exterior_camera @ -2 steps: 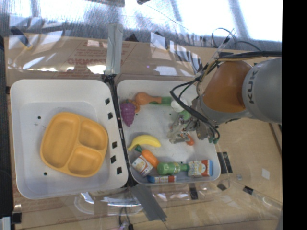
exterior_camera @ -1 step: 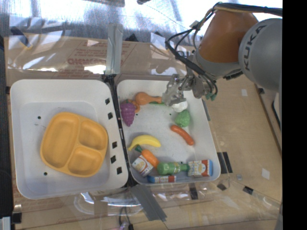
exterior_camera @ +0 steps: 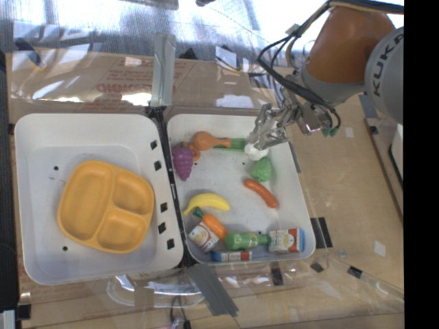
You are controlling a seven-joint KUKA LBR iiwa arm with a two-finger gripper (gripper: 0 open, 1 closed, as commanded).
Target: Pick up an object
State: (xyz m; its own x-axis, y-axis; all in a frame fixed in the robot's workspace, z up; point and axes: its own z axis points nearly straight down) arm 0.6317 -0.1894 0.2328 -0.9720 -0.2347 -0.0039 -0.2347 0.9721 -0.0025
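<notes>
Two white bins on the bench, gripper (exterior_camera: 263, 141) low over the right bin (exterior_camera: 300, 204), fingers spread around something pale beside the green toy (exterior_camera: 261, 168), nothing lifted clear yet, closing and raising seemingly left.

Glossy plastic banana (exterior_camera: 208, 202); matt yellow plastic tray (exterior_camera: 105, 206).

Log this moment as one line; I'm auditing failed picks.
stage: reach | gripper: over right bin, far edge | nearest: white-green toy | grasp: unconfirmed | yellow plate: left bin
</notes>
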